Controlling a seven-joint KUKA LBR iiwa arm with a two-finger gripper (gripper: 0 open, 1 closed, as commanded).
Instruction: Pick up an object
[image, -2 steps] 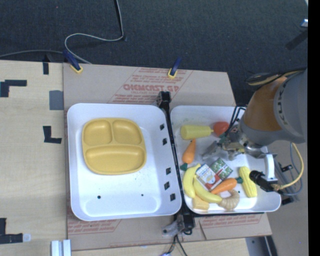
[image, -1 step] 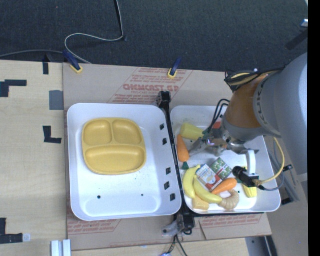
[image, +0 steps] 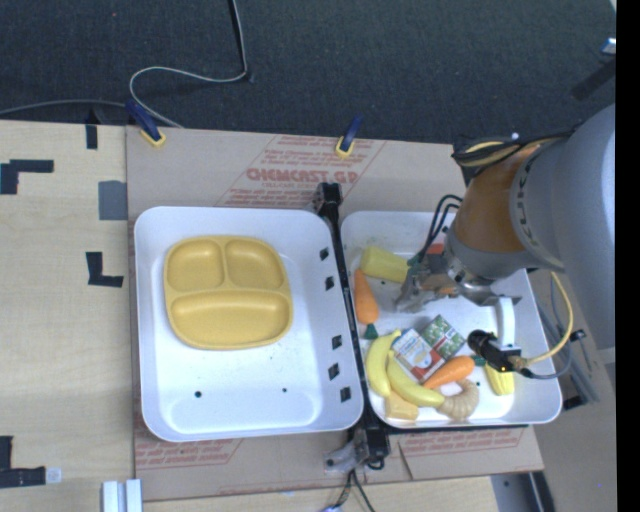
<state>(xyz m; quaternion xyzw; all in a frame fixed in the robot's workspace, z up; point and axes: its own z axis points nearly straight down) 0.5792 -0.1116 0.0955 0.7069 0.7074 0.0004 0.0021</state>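
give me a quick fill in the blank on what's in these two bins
1. The yellow divided plate lies in the ____ bin.
2. The banana lies in the ____ bin.
3. The plate has ____ compartments.
4. The gripper hangs over the ____ bin.

Missing words: left; right; three; right

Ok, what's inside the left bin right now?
The left bin holds a yellow divided plate, lying flat toward its far end. Whatever is beneath the plate is covered.
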